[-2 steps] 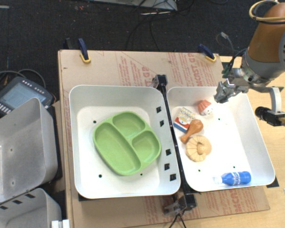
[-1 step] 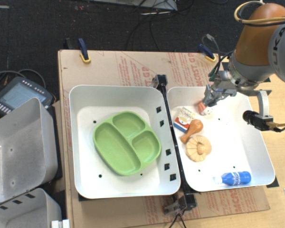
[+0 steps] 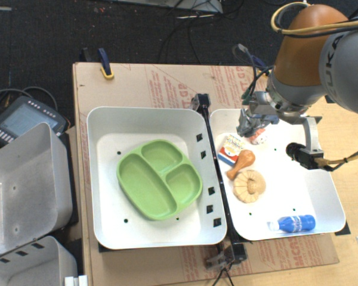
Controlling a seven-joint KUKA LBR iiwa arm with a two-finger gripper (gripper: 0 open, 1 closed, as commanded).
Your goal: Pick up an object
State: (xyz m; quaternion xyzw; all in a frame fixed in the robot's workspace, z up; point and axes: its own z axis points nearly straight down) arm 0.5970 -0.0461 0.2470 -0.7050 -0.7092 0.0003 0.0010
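Objects for picking all sit in the right bin (image 3: 322, 177). Go left to right: left bin (image 3: 101, 159) holds only a green divided plate (image 3: 160, 178), three compartments, nothing in them, lying slightly tilted toward 5 o'clock. Right bin: small red-white packet (image 3: 231, 148) at its 10 o'clock corner, toy drumstick (image 3: 241, 162) just beside it toward 5 o'clock, tan bun-like pastry (image 3: 249, 185) touching or nearly touching the drumstick's lower end, blue bottle (image 3: 297, 223) on its side at 6 o'clock, well apart from the rest. Hand (image 3: 250, 124) hovers at 11 o'clock of this bin, above the packet; a small red-white thing (image 3: 259, 137) sits right under it. Cannot tell whether the hand is wide, narrow or holding anything. Risks, my read: packet, drumstick and pastry are crowded, so a descent could pinch two or shove one away; packet is flat and close to the bin wall, likely slip or wall hit.
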